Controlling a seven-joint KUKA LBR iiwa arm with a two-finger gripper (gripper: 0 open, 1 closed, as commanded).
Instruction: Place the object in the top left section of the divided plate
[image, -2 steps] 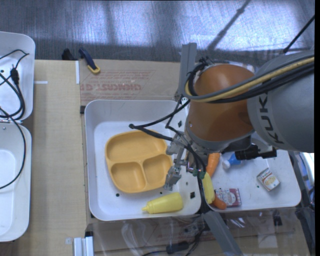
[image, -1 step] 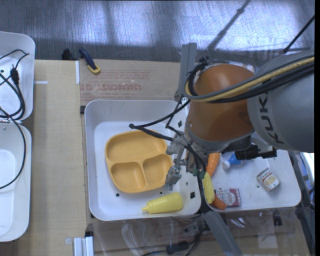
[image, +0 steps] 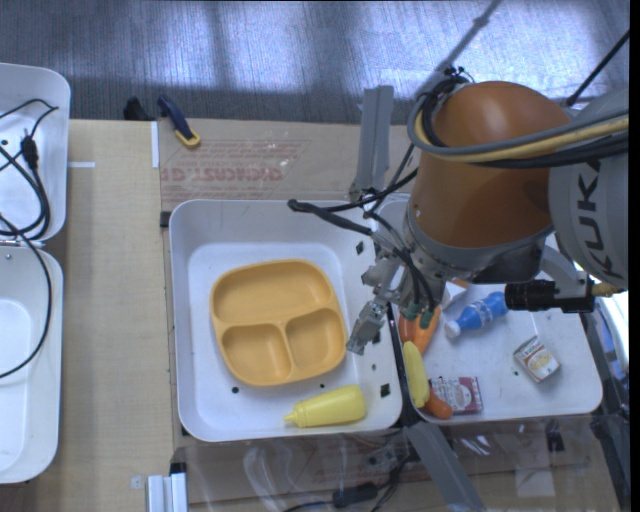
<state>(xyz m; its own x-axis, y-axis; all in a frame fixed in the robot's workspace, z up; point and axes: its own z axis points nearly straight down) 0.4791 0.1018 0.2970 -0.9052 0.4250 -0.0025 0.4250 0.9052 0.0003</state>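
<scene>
Two shallow white bins sit side by side on the desk (image: 110, 300). At the far left edge, past both of them, are white trays (image: 25, 400) with black cables (image: 30, 170) looped over them. A small blue and yellow clamp (image: 178, 122) lies on the desk beyond the bins, next to a flat cardboard sheet (image: 250, 165) with red lettering.

The left bin (image: 185, 330) holds the yellow divided plate (image: 275, 320), lying flat near the bin's middle. It has one long section along the far side and two smaller ones along the near side. A yellow squeeze bottle (image: 330, 407) lies on its side just in front of the plate, near the bin's front rim and apart from the plate.

The pincer (image: 367, 328) hangs over the right edge of the left bin, just beside the plate's right rim. I cannot tell whether it is wide or narrow, and no item can be made out in it. Above it, the arm (image: 490, 170) bulks over the line where the two bins meet.

The right bin (image: 575, 385) carries the loose items: a carrot (image: 420, 330) and a yellow piece (image: 415, 372) close to its left wall, a red and white packet (image: 460, 393) near the front, a blue and white bottle (image: 478, 313) lying down, and a small carton (image: 537, 358) further right.
</scene>
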